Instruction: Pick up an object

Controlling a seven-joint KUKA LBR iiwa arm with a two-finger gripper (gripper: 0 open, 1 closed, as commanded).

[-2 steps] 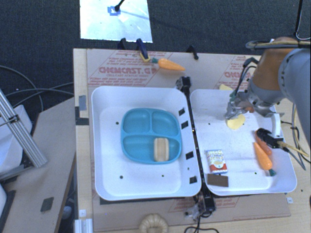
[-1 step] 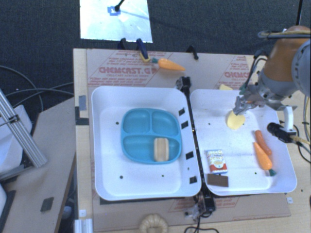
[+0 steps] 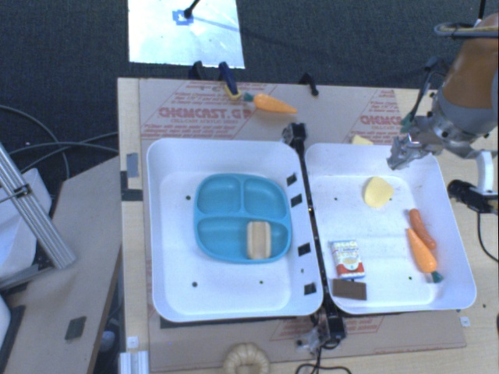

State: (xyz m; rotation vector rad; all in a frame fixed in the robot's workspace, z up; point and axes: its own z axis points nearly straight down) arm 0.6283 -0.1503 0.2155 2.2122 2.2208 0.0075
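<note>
My gripper (image 3: 402, 156) hangs over the far right part of the right bin (image 3: 460, 287), its tips pointing down and left. A yellow round piece (image 3: 379, 192) lies just below and left of it, apart from the tips. Nothing shows between the tips. Near the bin's right side lie two toy carrots, one reddish (image 3: 422, 228) and one orange (image 3: 422, 255). A small juice carton (image 3: 348, 258) and a brown block (image 3: 349, 289) lie at the bin's front.
The left bin (image 3: 175, 287) holds a blue divided plate (image 3: 226, 209) with a tan bread piece (image 3: 258, 240) in it. Another toy carrot (image 3: 270, 104) lies on the board behind the bins. A yellow scrap (image 3: 362, 139) sits behind the right bin. A braided bun (image 3: 248, 359) lies in front.
</note>
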